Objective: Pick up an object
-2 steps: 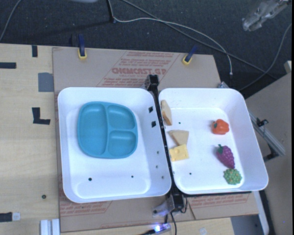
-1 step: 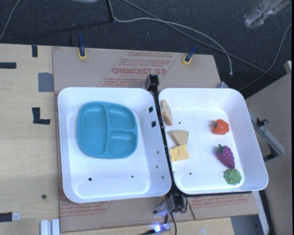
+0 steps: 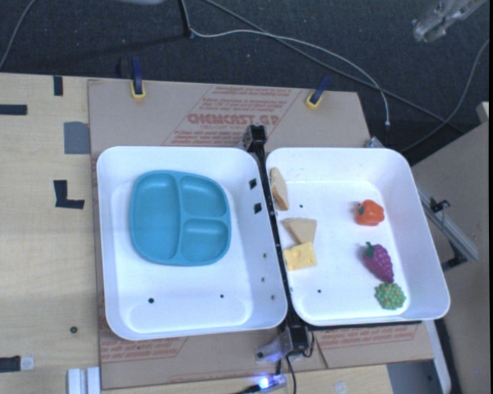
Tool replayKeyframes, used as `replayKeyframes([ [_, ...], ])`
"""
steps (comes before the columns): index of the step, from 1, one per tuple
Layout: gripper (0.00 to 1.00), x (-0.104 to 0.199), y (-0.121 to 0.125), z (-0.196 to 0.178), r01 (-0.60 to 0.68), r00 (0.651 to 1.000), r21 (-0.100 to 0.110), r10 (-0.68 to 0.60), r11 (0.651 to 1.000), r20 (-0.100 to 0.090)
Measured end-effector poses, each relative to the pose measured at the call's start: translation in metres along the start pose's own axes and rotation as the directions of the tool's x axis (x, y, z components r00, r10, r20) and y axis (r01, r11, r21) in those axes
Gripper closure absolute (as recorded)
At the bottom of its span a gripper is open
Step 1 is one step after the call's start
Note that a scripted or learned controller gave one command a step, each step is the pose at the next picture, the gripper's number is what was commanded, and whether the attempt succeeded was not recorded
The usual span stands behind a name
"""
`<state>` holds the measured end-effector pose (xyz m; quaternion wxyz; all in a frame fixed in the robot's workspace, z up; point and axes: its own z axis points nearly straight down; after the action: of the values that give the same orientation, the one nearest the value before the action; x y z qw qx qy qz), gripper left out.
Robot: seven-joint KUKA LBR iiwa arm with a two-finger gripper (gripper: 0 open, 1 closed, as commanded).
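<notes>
Over in the right bin (image 3: 411, 220), several small food-shaped objects lie loose on the white floor. A red-orange pepper (image 3: 369, 213) sits toward the bin's right side, with a purple bunch of grapes (image 3: 379, 261) just below it and a green broccoli-like piece (image 3: 389, 295) near the bottom right corner. Along the bin's left wall lie three pale pieces: a tan slice (image 3: 278, 194) uppermost, a beige wedge (image 3: 301, 229) under it, and a yellow cheese block (image 3: 301, 257) touching the wedge's lower edge. The two groups are well apart, with bare white floor between them.

The left bin (image 3: 115, 302) holds a blue divided plate (image 3: 181, 217), lying flat in its upper half. Both bins rest side by side on a brown cardboard sheet (image 3: 222, 113) on the wooden bench (image 3: 33, 245).

The gripper (image 3: 448, 11) appears blurred at the top right corner, over the dark floor and well apart from both bins; nothing is seen in it, and I cannot tell how it is set.
</notes>
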<state>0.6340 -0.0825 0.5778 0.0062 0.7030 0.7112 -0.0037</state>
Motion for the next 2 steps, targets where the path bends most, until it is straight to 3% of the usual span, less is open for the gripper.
replayKeyframes([
  [2,1.0,0.001,0.001,-0.02,0.002,1.0,-0.001,-0.002,1.0,0.003],
])
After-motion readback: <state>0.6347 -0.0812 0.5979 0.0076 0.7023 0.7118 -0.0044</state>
